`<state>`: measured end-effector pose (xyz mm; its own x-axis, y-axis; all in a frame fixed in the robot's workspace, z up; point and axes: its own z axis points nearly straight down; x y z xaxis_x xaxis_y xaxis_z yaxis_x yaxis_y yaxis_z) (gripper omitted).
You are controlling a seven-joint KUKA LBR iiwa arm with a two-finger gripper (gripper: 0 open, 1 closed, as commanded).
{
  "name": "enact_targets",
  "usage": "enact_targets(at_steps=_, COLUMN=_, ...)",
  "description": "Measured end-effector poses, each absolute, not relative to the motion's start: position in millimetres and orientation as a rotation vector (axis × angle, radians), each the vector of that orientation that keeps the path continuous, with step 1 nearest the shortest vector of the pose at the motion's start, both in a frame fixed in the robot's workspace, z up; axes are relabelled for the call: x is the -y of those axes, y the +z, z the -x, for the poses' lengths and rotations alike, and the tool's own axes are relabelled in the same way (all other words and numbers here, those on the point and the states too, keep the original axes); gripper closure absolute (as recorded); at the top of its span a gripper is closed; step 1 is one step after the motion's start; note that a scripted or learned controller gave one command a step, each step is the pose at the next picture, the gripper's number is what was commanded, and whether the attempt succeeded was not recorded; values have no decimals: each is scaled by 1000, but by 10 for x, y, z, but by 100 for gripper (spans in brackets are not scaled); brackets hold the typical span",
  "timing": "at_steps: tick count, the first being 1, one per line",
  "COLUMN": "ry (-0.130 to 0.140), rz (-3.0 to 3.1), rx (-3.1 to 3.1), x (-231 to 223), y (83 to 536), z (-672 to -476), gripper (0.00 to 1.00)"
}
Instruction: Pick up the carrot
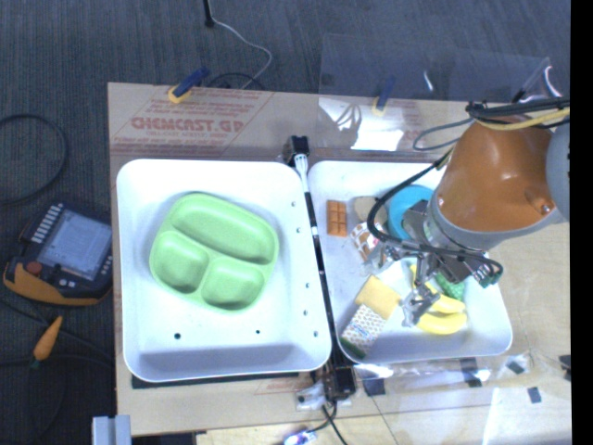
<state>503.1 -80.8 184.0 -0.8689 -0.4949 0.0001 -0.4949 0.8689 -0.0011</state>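
Note:
In the right bin (320, 248), a small orange-brown ridged piece (336, 217) lies near the left wall; it is the only carrot-coloured thing among the items, and I cannot tell for sure that it is the carrot. The gripper (420, 295) hangs low over the middle of this bin, between a yellow block (377, 295) and a yellow banana (443, 316). It is well to the right of the orange piece and nearer the front. The arm's orange band (500, 179) covers the bin's right rear part.
A blue round object (406, 209) sits partly under the arm. A white meshed item (363, 325) lies at the bin's front left. The left bin (130, 248) holds a green sectioned tray (215, 250). Cables and a handheld pendant (65, 253) lie off the bench at left.

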Motion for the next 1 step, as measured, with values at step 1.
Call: enact_targets(at_steps=1, ry=2, rz=429, rx=-3109, x=374, y=1839, z=-5454, gripper=0)
